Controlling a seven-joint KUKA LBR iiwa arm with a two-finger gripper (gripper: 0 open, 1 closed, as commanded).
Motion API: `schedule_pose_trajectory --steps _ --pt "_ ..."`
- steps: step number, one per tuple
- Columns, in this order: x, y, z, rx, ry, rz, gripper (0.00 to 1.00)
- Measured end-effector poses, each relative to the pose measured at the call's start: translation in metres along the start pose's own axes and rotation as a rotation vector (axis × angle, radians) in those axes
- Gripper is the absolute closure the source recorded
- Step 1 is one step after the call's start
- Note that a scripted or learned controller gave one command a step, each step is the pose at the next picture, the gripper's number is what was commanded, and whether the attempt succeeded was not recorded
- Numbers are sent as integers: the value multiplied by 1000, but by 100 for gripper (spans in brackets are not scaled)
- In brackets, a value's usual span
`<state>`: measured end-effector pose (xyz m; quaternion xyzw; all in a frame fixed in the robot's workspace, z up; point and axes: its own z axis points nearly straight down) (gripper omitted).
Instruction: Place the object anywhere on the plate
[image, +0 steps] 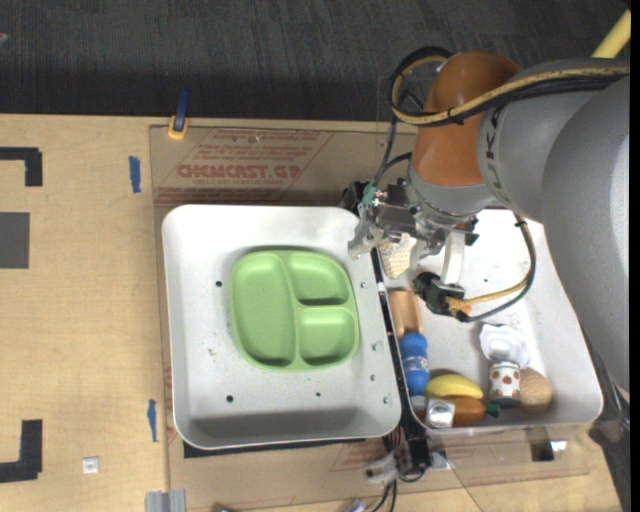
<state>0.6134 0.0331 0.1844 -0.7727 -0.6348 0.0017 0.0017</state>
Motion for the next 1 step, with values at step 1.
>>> schedule_pose_trajectory --steps 1 --pt "0 0 0 0 0 0 0"
